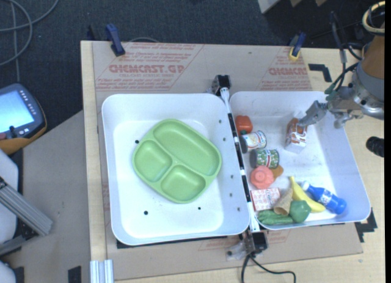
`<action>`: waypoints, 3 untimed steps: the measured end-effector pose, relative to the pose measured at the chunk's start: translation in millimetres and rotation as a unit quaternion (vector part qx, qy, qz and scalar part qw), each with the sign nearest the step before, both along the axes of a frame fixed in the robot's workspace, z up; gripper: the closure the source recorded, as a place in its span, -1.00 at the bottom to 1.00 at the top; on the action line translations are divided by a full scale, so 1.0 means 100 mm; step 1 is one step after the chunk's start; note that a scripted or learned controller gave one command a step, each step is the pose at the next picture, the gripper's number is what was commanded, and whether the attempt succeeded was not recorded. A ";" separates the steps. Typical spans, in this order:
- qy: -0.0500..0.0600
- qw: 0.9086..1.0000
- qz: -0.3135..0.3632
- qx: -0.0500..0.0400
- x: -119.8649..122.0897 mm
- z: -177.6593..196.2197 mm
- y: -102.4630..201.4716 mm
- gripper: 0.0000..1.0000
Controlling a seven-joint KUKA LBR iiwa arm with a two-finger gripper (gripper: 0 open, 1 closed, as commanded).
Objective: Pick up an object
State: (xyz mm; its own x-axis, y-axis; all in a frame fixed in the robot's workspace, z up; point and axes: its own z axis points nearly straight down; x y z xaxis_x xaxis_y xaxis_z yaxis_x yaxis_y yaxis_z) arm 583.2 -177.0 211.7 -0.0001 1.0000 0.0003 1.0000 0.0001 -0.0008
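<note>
A bottle [325,198], banana [303,195] and pepper [299,211] lay at the near end of the right bin [342,147], cans [259,148] farther back. The carton [297,134] hung clamped in the gripper [303,123]. It looked tilted, so it could slip out. The left bin [116,153] held a green tray [177,161].

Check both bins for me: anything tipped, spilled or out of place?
Nothing spilled. The green divided plate sits askew in the left bin. In the right bin, the toy food is heaped along the left wall and front corner, and the gripper sits at a small carton.
</note>
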 end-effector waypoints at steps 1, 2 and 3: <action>0.002 1.000 0.001 0.000 0.39 -0.87 -0.03 -1.00; 0.002 1.000 0.001 0.001 0.39 -1.30 0.03 -1.00; -0.003 1.000 0.001 -0.001 0.42 -1.14 0.03 1.00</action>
